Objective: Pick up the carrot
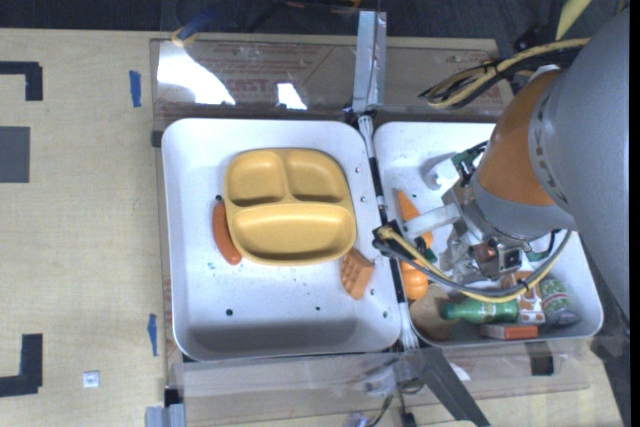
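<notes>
1. Carrot (406, 209) lies in the right bin (590, 315), close to the divider between the two bins; we see a short orange taper, smooth-looking, partly covered by the arm's cabling.
2. Just below it sits a rounder orange piece (414, 281); we cannot tell whether it belongs to the carrot or is a separate item.
3. We place the tool (470, 255) low over the right bin, near the carrot, amid cables and metal parts; we cannot tell whether it is released or clenched, and we see nothing gripped in it.
4. We judge the step in hand to be the approach: the carrot looks to be resting on the bin floor, not lifted.
5. The next move, in our view, calls for centring over the taper, aligning across its narrow width and closing firmly, since a smooth tapered shape may slip out.
6. Near the bin's front edge lies a green bottle (480, 310), glossy and cylindrical, on its side.
7. In the left bin (185, 245) we see a yellow divided plate (290, 205) of matte plastic with rounded corners, a reddish sausage-shaped piece (226, 233) at its left edge, and a brown ridged piece (355, 272) at its lower right.
8. Both bins are shallow, white and rest on a pale wooden table (80, 215).
</notes>
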